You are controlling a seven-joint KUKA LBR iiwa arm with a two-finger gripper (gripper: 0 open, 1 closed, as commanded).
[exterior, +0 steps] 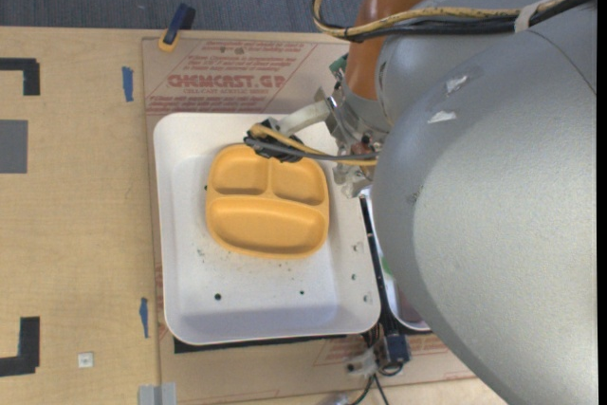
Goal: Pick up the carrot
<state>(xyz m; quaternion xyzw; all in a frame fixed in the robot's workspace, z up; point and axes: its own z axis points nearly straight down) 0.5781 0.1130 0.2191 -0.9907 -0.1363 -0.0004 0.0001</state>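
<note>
The big grey arm (493, 185) comes in from the right and covers most of that side. It bends over the right edge of the left bin. Its orange band (398, 0) sits up at the top, and the wrist below it points down and to the left.

The bench (76, 204) is light brown. A flat sheet of cardboard (228, 76) with red letters lies on it, under the left bin.

The left bin (175, 223) is white and shallow. A few dark specks dot its floor. Just a thin bit of the right bin (410, 316) peeks out under the arm.

A yellow tray (268, 204) lies in the left bin, in the upper half. It has three parts: two small ones at the top and one long one at the bottom.

The gripper (353, 147) hangs at the right rim of the left bin, near the top right corner of the yellow tray. The wrist hides most of it, so I cannot tell if it is apart, together, or clamped on something.

I cannot tell where the carrot is or which way it points.

Small strips of blue tape (127, 82) stick to the bench. A little blue and yellow clip (177, 22) sits at the bench's top edge.
</note>
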